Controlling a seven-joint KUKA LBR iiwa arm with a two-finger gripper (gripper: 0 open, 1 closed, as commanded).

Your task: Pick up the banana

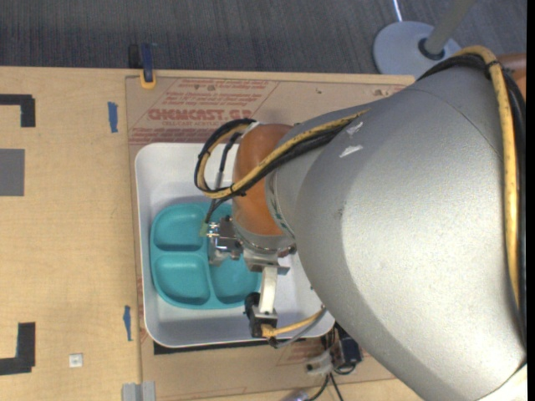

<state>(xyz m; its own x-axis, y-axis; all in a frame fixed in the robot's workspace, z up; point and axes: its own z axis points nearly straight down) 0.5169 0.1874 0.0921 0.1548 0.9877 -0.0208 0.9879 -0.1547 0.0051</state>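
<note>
We see the grey arm [401, 224] reaching from the right over the white bin [171, 161] on the worktop [67, 249]. Inside that bin lies a teal divided tray [180, 257], and the arm's orange band [251, 182] sits just above the tray's right part. The hand [224, 242] hangs over the tray's right side; whether it grips anything, we cannot tell. We cannot make out the banana.
</note>
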